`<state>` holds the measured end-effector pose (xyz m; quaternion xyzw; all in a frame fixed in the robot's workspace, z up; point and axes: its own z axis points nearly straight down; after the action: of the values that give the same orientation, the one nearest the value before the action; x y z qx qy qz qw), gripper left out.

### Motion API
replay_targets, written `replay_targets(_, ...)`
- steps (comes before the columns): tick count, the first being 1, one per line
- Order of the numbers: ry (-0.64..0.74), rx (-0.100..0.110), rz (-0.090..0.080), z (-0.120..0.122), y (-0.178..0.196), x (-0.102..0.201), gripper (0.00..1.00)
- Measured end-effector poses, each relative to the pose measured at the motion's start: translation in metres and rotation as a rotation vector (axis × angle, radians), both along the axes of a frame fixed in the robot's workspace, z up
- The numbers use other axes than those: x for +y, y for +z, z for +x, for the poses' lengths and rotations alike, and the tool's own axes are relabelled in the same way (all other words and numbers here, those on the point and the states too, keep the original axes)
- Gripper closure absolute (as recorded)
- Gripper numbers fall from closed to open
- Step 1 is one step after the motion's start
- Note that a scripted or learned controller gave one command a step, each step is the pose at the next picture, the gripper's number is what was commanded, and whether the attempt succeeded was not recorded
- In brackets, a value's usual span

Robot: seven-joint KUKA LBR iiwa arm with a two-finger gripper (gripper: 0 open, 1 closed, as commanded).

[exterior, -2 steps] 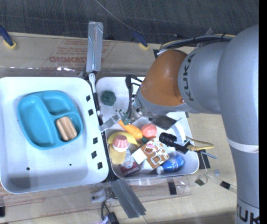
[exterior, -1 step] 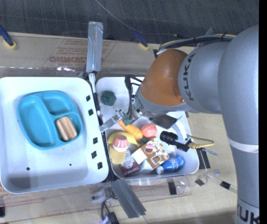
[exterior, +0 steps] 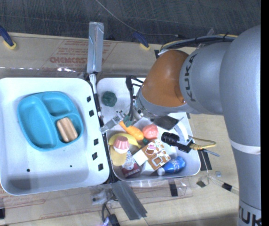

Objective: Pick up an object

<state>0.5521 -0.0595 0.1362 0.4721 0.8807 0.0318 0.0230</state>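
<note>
Two white bins [exterior: 3, 126]; one blue tray [exterior: 40, 119]; one sausage [exterior: 67, 129].

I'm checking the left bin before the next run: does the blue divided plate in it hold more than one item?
No. The blue divided plate in the left bin holds one thing, a tan bread roll in its lower right compartment.

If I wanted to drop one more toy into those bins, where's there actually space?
The left bin has bare floor along its near side, below the blue tray, and a strip at its left wall. The tray's two compartments away from the bread roll are free. The right bin is crowded: toys fill its near half, the arm covers the rest, bar a patch round the green ball.
</note>
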Motion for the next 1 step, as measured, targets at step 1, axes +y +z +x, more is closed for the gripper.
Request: replay_targets(1, -0.127, 0.010, 0.013, -0.0042, -0.0013, -0.0019, 0.00)
